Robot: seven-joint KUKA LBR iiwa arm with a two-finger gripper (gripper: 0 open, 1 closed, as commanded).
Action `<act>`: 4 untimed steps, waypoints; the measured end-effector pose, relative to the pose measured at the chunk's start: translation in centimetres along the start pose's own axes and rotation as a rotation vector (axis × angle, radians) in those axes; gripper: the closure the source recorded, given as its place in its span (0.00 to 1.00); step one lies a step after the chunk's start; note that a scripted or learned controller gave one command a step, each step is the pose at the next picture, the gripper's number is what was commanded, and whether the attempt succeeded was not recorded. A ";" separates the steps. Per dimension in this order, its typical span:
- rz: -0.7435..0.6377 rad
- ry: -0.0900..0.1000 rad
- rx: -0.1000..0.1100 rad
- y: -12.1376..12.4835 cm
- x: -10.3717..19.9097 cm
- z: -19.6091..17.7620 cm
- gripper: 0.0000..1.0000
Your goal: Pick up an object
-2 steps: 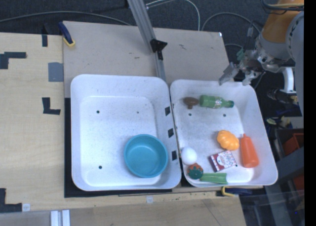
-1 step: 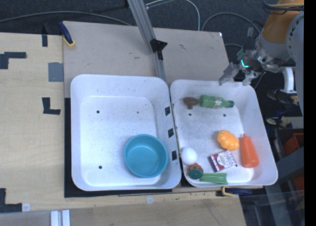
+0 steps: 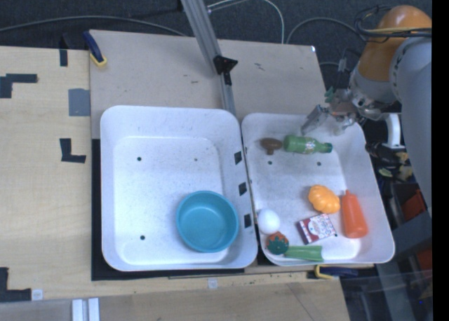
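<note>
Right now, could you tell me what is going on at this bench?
The arm's gripper hangs over the far edge of the right bin, holding nothing. Just below it lies a green bottle; an orange fruit, orange bottle and white egg lie nearer. The left bin holds a blue bowl.

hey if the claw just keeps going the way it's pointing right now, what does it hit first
Probably the green bottle. The claw hangs over the right bin's far corner, angled down and leftward toward that bottle. Depth is unclear from one view, so it could meet the bin floor just beside it instead.

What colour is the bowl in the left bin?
Blue; the bowl shows plainly in the camera view.
</note>
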State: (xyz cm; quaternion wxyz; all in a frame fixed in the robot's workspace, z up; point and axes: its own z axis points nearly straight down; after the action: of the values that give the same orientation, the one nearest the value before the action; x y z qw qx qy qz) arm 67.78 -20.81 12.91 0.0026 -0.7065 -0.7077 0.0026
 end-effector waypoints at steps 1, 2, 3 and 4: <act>0.002 0.003 0.001 0.0 0.0 1.7 0.00; -0.001 0.002 0.003 0.0 0.1 1.0 1.00; 0.001 -0.001 -0.011 -0.3 0.2 -3.4 1.00; 0.001 -0.002 -0.013 -0.9 -0.2 -9.6 1.00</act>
State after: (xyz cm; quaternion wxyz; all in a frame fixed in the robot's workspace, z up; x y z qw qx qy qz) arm 66.99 -20.99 22.50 -0.0027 -0.7068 -0.7074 -0.0012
